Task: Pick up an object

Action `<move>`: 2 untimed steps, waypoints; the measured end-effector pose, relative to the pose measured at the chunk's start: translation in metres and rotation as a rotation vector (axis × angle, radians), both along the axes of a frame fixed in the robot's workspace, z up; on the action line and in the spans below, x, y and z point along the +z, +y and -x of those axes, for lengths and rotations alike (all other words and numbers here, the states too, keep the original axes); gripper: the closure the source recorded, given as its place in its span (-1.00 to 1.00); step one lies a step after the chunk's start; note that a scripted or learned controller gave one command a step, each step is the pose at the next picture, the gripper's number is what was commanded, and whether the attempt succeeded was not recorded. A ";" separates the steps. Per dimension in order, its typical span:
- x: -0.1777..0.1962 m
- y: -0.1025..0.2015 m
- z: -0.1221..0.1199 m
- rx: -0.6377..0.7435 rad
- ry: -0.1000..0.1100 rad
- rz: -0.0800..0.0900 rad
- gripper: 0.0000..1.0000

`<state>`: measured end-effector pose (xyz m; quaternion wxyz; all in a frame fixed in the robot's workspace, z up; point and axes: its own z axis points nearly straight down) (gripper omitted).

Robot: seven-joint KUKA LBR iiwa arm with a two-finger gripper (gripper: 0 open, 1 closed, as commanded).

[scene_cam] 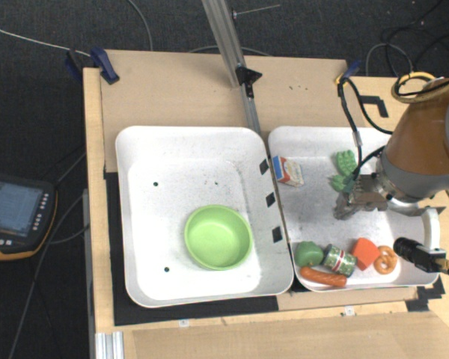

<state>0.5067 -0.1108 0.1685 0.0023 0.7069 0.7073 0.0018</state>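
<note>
The gripper [352, 200] is low in the right bin [314, 144], approx. at the bin's 3 o'clock. I cannot tell its state. Nothing is seen held, so the pick looks not done yet. Nearest candidate: green block [344, 163], touching or just beside the gripper at its 12 o'clock. Other objs: carton [288, 171] at 9 o'clock, and can [338, 260], pretzel [385, 261], sausage [323, 277] at 6 o'clock. The bowl [218, 237] sits in the left bin [172, 148].

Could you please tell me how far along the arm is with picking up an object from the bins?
Nothing looks lifted yet. The gripper is low in the right bin, beside the green block toy. A grasp and a lift remain; the small carton, orange pretzel and green bowl lie untouched.
</note>
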 end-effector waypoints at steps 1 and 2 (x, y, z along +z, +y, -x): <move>0.046 0.004 -0.008 0.000 0.001 0.000 1.00; 0.094 0.004 -0.009 0.000 0.001 0.000 1.00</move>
